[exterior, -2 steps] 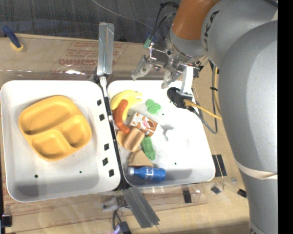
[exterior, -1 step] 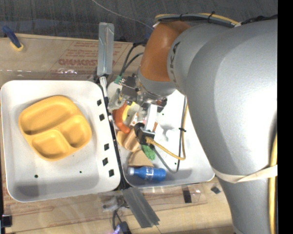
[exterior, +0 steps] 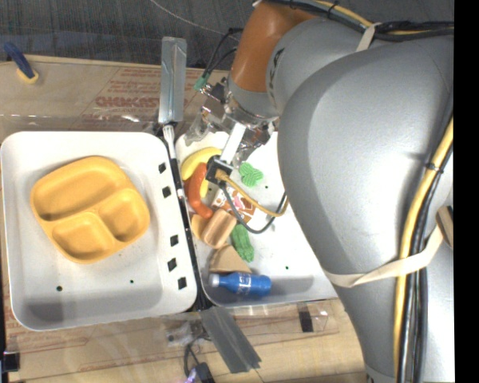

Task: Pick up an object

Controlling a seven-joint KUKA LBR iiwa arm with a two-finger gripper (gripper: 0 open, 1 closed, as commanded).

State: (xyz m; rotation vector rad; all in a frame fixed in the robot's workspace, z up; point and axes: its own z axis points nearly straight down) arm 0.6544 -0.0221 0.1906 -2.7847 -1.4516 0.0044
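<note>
Blue bottle (exterior: 241, 283) lies on its side at lower centre of the frame, in the right bin (exterior: 291, 255), a little apart from the other toys. Likely light, stiff plastic, round and smooth, so it may roll or slip; take it across mid-body. Gripper (exterior: 217, 130) is above the yellow banana (exterior: 196, 163), orange piece (exterior: 198, 196) and green piece (exterior: 251, 174), upper centre; open or closed, cannot tell. Left bin (exterior: 104, 287) holds a yellow divided tray (exterior: 89, 207).
</note>
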